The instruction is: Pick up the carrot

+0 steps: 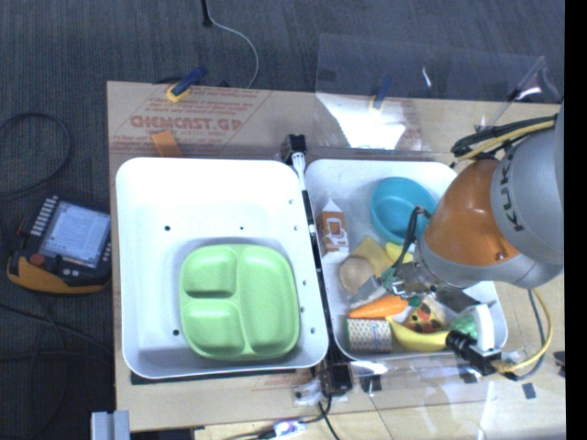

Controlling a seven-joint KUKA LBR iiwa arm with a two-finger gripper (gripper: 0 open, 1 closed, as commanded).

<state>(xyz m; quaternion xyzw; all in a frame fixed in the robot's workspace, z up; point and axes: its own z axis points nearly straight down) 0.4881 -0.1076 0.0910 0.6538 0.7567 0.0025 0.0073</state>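
Reaching in from the right, the grey-and-orange arm (477,223) bends down over the right bin (323,183), its gripper (396,287) low among the clutter — whether it is spread or closed cannot be told. The carrot (376,308) lies just below it, beside a banana (417,339).

Bench (220,117) — brown board top with red lettering, lying on dark carpet. Directly on it: two shallow white bins side by side, left bin (147,246) and right bin (316,177) — rims touching at centre.
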